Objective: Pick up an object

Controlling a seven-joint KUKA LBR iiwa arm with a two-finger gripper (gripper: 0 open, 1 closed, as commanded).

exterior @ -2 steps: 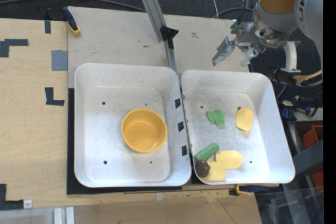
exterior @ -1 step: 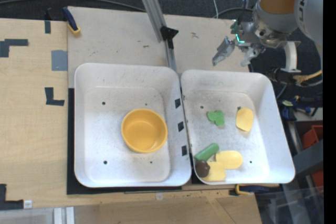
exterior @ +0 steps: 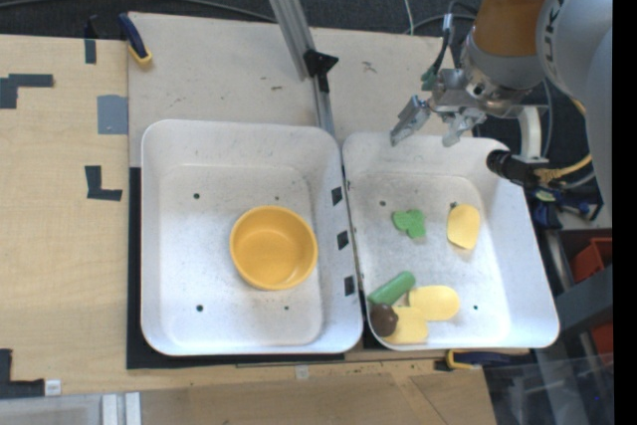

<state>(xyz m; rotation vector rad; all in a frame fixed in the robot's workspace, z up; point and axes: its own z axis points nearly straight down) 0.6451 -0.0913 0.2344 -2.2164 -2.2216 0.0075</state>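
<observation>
Several small objects lie in the right white plastic bin (exterior: 518,244), lower right of frame: a green lump (exterior: 408,222), a yellow oval piece (exterior: 463,226). The gripper (exterior: 429,128) hovers at the bin's upper rim, fingers spread and empty; better to descend squarely over the isolated yellow piece.

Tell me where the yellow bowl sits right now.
The yellow bowl sits in the left bin, toward its lower right part, close to the divide with the right bin that holds the small green and yellow pieces.
</observation>
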